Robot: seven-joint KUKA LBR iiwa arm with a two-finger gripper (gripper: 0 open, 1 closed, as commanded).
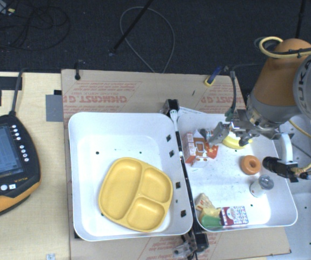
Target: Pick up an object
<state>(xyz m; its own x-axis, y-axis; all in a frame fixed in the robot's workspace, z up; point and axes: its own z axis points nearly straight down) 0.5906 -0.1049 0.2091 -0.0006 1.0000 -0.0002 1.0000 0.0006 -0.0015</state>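
My gripper (pixel 231 136) hangs over the upper part of the right bin (pixel 285 210), with its fingers spread apart. A small yellow object (pixel 232 142) lies just beneath and between them; I cannot see that it is gripped or lifted. To its left lies a red and white carton (pixel 197 148). An orange ring (pixel 250 164) sits to the lower right of the gripper, with a grey cap-like piece (pixel 264 183) below it. Along the bin's front edge lie a red and white packet (pixel 234 216) and a green and yellow packet (pixel 208 210).
The left bin (pixel 85 145) holds a yellow divided plate (pixel 135 194). A black bar (pixel 179 167) runs between the bins. A tablet-like pendant (pixel 4 161) rests at the far left of the bench. The arm's black fitting (pixel 279 167) juts over the right bin's right side.
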